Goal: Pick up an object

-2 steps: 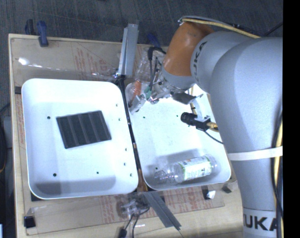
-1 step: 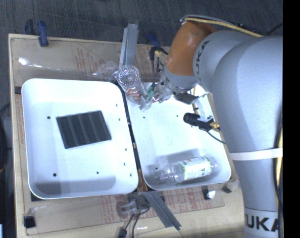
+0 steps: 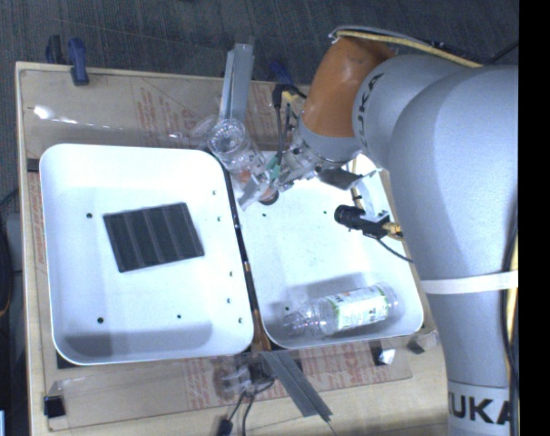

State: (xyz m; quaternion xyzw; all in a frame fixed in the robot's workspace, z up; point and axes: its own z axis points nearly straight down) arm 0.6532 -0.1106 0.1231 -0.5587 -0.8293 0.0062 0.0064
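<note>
A clear plastic bottle (image 3: 343,310) with a white label lies on its side near the front edge of the right bin (image 3: 302,243). A dark ribbed rectangular pad (image 3: 154,235) lies flat in the left bin (image 3: 75,316). My gripper (image 3: 257,186) is low at the back left corner of the right bin, close to the divide between the bins. It is well away from both the bottle and the pad. Its tip is small and cluttered in this view. A clear round piece (image 3: 228,139) shows just behind it, by the bins' back rims.
The grey arm (image 3: 438,153) with its orange band covers the right bin's back right part. A black cable connector (image 3: 357,218) hangs under the wrist. Metal brackets (image 3: 239,71) stand behind and in front of the gap between the bins. A blue clamp (image 3: 77,60) holds the bench's back left.
</note>
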